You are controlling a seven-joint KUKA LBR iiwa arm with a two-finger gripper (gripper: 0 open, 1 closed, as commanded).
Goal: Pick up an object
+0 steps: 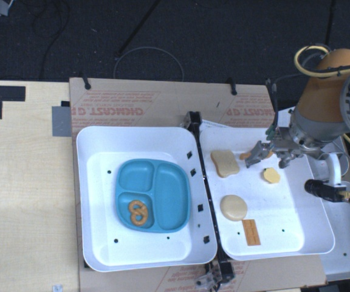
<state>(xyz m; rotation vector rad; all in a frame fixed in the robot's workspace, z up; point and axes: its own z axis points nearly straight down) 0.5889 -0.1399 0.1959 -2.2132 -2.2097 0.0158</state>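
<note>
My hand (266, 152) hangs over the right bin (312, 236), between the bread slice (225, 162) and a yellow piece (271, 176); I cannot tell its state. A pretzel (138, 212) lies in the blue plate (169, 190).

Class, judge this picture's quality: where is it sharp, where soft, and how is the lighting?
Camera view: even, soft light; the blue plate and pretzel read fairly sharp; the gripper looks slightly blurred; the white bins are bright, with faint shadows; the floor behind is dark.
</note>
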